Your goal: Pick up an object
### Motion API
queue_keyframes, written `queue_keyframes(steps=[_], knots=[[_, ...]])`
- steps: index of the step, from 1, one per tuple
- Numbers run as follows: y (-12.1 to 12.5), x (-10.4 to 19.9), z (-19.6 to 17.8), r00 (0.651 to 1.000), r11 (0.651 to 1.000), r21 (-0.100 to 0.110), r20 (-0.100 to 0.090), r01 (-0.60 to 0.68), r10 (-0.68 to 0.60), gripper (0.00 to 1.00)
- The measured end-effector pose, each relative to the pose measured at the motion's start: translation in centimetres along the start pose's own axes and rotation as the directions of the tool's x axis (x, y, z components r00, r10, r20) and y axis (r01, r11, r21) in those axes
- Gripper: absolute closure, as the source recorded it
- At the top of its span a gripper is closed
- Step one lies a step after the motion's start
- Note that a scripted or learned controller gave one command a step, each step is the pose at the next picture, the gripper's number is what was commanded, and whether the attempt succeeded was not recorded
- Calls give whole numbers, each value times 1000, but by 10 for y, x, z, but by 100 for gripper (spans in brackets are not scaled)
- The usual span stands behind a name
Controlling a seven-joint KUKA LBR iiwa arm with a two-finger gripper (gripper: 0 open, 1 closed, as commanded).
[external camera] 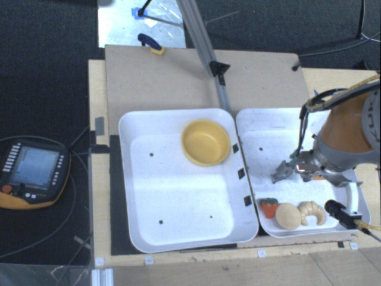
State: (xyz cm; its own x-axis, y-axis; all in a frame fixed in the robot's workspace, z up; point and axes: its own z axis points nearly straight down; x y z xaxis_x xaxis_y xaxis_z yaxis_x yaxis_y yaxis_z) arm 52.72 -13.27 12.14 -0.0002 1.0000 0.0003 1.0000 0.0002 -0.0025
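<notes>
The tool hangs over the right bin, above bare floor just behind the three small things bunched at that bin's near edge: a tomato, an egg and a croissant. Egg and croissant touch; the tomato sits just beside the egg. I judge the tool is poised there to drop on one of them, any of which would satisfy the task. Whether it is apart or together I cannot tell; nothing shows between its tips. The left bin holds a yellow bowl, upright, at its far right corner.
</notes>
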Motion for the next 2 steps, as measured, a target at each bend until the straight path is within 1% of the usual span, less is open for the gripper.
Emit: queue_keyframes(steps=[1,2], knots=[[0,0,32,1000,1000,-1,0,0,0,0],[1,0,21,1000,1000,-4,1,0,0,100]])
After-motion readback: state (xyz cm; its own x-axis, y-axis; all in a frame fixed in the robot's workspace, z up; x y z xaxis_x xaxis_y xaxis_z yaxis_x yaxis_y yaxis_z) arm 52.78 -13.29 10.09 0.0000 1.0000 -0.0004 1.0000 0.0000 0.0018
